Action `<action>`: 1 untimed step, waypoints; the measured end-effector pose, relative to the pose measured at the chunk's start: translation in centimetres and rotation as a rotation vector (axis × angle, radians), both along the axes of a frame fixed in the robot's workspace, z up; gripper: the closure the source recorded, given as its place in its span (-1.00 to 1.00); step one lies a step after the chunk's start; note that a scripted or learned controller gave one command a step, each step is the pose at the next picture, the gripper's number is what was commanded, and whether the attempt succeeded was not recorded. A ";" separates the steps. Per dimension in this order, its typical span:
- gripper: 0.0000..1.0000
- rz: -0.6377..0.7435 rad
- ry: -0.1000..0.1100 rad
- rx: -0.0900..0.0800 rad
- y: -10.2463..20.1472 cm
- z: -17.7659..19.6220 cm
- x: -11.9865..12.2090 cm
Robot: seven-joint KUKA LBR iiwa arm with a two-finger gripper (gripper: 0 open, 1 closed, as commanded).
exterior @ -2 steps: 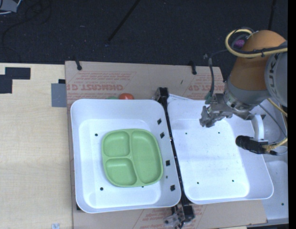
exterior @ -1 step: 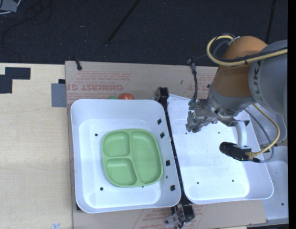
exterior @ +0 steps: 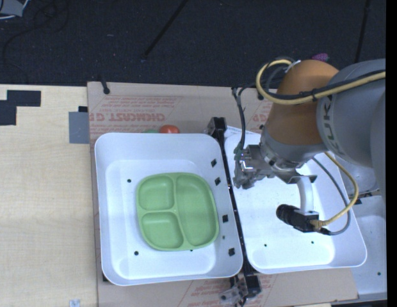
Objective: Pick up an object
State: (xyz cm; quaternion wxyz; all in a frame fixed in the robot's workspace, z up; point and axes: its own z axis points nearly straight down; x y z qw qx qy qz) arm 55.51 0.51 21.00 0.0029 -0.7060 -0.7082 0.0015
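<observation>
Claw (exterior: 244,174) near right bin (exterior: 301,261) left edge.

Two white bins (exterior: 115,171) sitting side by side, one green divided plate (exterior: 177,211) lying inside, one small orange-red object (exterior: 169,130) showing behind

A: Which colours surround my wrist?
B: Your arm (exterior: 358,117) is grey, its band (exterior: 301,107) orange, with a yellow cable (exterior: 278,85) looped beside the band.
A: And left of my wrist?
B: A pale green divided plate (exterior: 177,211) in a white bin (exterior: 115,235); the bin under you (exterior: 339,251) is white too.
A: Beyond the plate's bin?
B: Tan cardboard (exterior: 153,110) printed with red lettering, an orange-red object (exterior: 169,130) at its edge, and a light wooden bench (exterior: 38,203) with black patches (exterior: 16,104).
</observation>
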 end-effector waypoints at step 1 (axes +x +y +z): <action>1.00 0.001 -0.001 0.000 5.6 1.1 -2.1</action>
